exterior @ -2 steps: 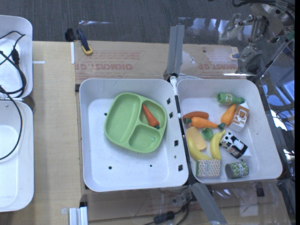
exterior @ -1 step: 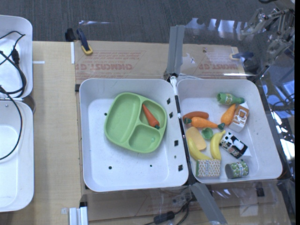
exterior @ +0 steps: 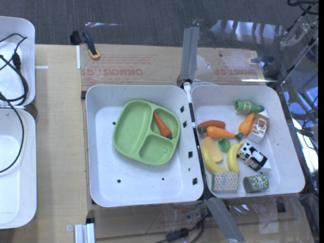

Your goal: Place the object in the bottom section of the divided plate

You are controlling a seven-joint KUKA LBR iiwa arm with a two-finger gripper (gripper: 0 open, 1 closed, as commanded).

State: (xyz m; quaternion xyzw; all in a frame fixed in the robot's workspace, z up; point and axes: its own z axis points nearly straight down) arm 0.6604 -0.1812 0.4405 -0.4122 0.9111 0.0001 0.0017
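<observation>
A green divided plate [exterior: 132,130] lies in the left bin [exterior: 101,181]. A toy carrot [exterior: 162,124] rests in its upper right section. Its bottom right section [exterior: 154,149] and its large left section hold nothing. The right bin [exterior: 286,151] holds a heap of toy food: a green bottle [exterior: 248,106], two more carrots [exterior: 221,132], a red sausage [exterior: 211,124], bananas [exterior: 232,156], an orange-and-white carton [exterior: 258,126], a black-and-white carton [exterior: 252,156], a cracker box [exterior: 226,181] and a green can [exterior: 256,183].
A grey post [exterior: 189,54] stands behind the seam between the two bins. Clips run along the divider between the bins [exterior: 191,135]. White equipment with black cables [exterior: 12,80] sits at the far left. A blue-and-yellow tool [exterior: 91,45] lies on the cardboard behind the left bin.
</observation>
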